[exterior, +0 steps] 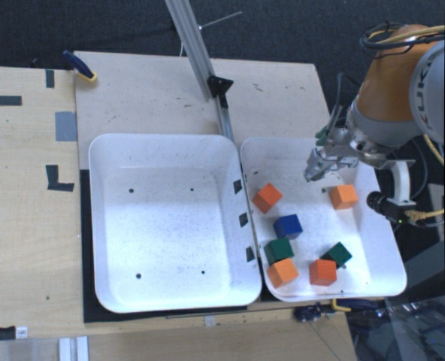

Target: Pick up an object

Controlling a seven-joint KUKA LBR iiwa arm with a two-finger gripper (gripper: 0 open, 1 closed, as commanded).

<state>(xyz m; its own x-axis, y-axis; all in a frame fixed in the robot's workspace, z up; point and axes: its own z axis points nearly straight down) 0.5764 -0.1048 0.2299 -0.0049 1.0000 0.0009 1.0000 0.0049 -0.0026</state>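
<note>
While the hand (318, 168) hangs over the right bin (380, 277), the nearest orange cube (343, 196) lies just below and to its right, apart from it, edges slightly skewed, with no long axis. Its fingers seem empty; their spread I cannot tell.

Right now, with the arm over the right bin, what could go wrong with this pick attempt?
1. The pincer hangs over bare bin floor between two orange blocks; a straight descent could close on nothing.
2. The orange block on the right lies near the right bin's wall, so a finger might hit the wall or nudge the block.
3. Lower down, a green block touches another orange block; a grasp there could catch both.
</note>
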